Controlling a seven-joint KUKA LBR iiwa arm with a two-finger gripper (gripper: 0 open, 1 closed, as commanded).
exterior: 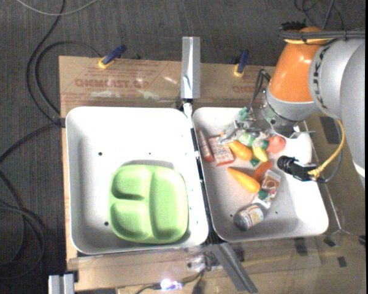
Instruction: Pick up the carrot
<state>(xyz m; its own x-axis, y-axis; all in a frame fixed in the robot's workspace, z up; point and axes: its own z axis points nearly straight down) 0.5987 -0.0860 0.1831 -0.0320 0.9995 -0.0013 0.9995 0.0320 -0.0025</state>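
Cardboard-covered surface (80, 87) carries two white bins. Left bin (92, 133) holds a green sectioned plastic tray (149, 204). Right bin (306, 216), frame centre-right, holds the clutter. Carrot (243, 179): smooth orange taper, long axis diagonal, thin tip toward upper left, thick end lower right. It lies below and slightly left of the claw (250, 126), apart from it, beside a red carton (220, 151) and a small can (249, 217). Claw state: cannot tell.
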